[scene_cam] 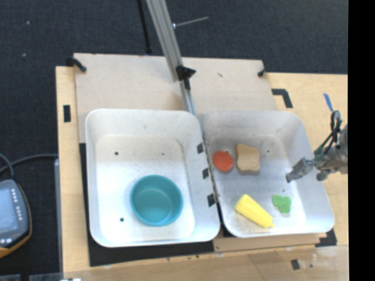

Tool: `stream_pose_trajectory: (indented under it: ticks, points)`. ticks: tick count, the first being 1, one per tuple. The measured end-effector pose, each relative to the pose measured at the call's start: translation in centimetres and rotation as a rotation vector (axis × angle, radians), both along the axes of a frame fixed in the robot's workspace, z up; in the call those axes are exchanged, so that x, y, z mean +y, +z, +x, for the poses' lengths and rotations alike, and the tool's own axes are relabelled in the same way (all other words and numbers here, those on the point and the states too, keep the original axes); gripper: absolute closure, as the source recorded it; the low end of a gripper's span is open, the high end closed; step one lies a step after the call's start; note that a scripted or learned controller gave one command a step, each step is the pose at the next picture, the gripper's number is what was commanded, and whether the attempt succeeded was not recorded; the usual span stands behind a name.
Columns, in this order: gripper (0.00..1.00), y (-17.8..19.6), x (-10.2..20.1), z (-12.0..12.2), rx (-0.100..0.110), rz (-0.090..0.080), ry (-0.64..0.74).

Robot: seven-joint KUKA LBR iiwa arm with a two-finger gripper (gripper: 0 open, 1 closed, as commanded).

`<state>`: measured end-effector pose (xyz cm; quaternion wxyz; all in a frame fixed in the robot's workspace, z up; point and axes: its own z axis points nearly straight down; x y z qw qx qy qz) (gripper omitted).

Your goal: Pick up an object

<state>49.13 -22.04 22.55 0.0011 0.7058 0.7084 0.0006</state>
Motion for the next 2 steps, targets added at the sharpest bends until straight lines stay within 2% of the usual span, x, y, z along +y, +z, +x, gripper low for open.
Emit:
stream_pose_trajectory:
  ticks: [1,2]
  points:
    - [0.0,0.0,0.0,0.0,0.0,0.0,-0.001]
    - [0.0,-4.2,-0.4,-0.2,0.004,-0.001,-0.003]
